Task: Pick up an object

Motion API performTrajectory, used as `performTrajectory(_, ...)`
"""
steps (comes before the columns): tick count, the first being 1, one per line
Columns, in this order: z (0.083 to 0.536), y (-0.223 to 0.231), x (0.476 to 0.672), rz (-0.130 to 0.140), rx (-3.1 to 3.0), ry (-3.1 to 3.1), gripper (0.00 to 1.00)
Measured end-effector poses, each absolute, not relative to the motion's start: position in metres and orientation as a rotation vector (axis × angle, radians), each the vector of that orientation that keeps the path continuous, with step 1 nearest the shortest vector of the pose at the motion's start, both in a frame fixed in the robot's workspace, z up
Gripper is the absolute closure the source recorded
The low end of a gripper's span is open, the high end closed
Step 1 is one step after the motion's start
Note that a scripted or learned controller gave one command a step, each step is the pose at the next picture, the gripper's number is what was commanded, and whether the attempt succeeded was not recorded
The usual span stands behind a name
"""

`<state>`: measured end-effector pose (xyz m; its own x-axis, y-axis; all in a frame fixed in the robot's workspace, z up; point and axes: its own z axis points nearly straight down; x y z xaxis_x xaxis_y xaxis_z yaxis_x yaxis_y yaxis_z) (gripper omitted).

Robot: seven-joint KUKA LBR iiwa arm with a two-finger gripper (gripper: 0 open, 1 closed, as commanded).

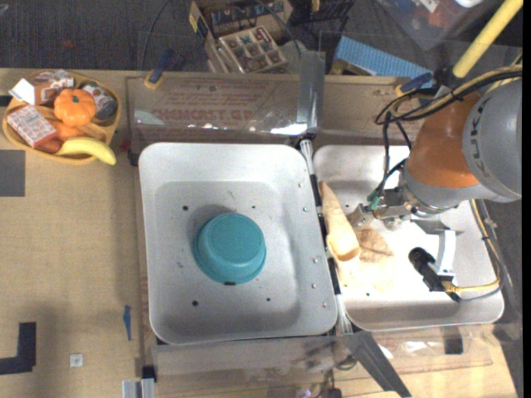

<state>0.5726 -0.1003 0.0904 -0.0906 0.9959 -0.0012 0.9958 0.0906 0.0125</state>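
scene: we look down on two white bins, the left bin (166,305) and the right bin (465,309), with the arm (465,152) reaching in from the right.
left bin: a teal bowl (231,248) sits upside down near the middle, well apart from the walls.
right bin: a tan, loaf-like object (338,222) lies along the left wall; a small pale crumpled piece (375,240) lies just beside it.
gripper: the gripper (397,210) hangs low over the right bin, near the tan object and the crumpled piece; we see nothing between its fingers.
fingers: we cannot tell whether they are apart or together; the wrist hides them.
handling: we judge the tan object light and somewhat soft, best pinched across its narrow middle, though the wall crowds one side.
bowl: it looks stiff, smooth and slippery, and offers little to grip while inverted.
off the bench: a basket of toy food (60,116) rests at the far left.
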Motion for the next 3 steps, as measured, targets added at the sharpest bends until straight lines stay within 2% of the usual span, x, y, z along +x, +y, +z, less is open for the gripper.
performTrajectory(1,0.091,-0.095,0.560,0.013,2.010,2.401,0.00)
performTrajectory(2,0.138,-0.107,0.582,0.002,1.880,2.513,0.00)
performTrajectory(3,0.089,-0.100,0.547,0.009,1.863,2.520,0.00)
